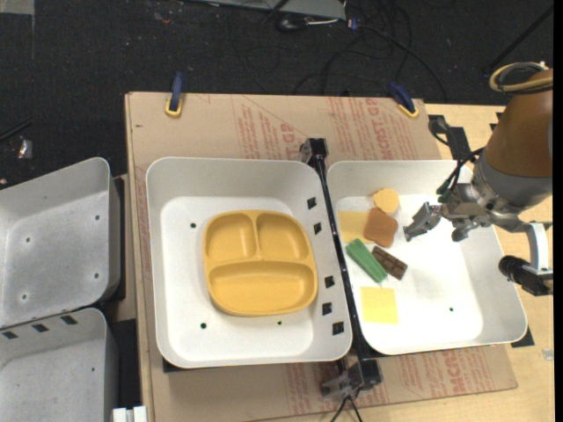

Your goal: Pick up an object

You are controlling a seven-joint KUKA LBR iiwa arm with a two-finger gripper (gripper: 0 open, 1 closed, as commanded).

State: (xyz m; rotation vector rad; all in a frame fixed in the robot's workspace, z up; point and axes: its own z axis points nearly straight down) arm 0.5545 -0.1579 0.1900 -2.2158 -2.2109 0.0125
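From above, the worktop (229, 117) carries two white bins side by side. The left bin (171, 262) holds a yellow divided plate (260, 263). The right bin (457, 315) holds a cluster of small things near its left wall: an orange piece (385, 200), a brown block (381, 228) just below it, a green bar (364, 260), a dark brown bar (390, 262) touching it, and a yellow square (379, 305) lower down. A pale yellow pad (351, 224) lies under the brown block's left side. The arm (521, 148) reaches in from the right; its hand (440, 221) hovers over the right bin, just right of the brown block, fingers apart and gripping nothing.
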